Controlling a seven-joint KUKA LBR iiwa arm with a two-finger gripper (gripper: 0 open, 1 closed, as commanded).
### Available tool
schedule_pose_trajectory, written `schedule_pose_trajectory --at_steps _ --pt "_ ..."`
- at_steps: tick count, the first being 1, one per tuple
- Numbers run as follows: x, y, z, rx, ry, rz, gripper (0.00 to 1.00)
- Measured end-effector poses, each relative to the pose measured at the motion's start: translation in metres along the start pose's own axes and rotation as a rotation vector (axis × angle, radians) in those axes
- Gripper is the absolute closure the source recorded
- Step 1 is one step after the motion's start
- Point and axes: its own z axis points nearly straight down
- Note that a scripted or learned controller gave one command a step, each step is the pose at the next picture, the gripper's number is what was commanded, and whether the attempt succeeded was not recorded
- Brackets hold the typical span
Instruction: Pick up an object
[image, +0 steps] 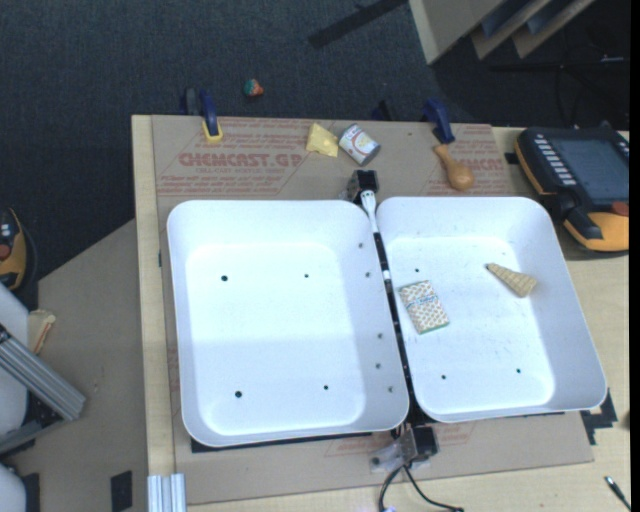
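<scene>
Two objects lie in the right bin (560, 330). A small flat packet (424, 305) with a pale checked pattern rests near the bin's left wall, slightly tilted. A tan cone-shaped piece (512, 279) lies further right and a little higher, its tip pointing up-left. The left bin (190, 300) shows bare white floor with small dark holes.
Behind the bins on the cardboard board lie a yellow wedge (321, 141), a small white box (359, 144) and a brown pear-shaped piece (455, 169). Blue clamps (209, 112) hold the board's back edge. A black and yellow pendant (585, 180) sits at the right.
</scene>
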Motion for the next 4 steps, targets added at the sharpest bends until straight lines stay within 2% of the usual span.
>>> schedule_pose_trajectory --at_steps 1,2,3,4 --pt "0.023 -0.024 0.114 0.02 0.008 0.001 1.0" --pt "0.144 -0.026 0.258 0.025 0.01 -0.01 1.0" --pt "0.17 0.009 0.03 -0.016 0.006 -0.004 1.0" --pt "0.205 -0.024 0.096 0.016 0.004 -0.003 1.0"
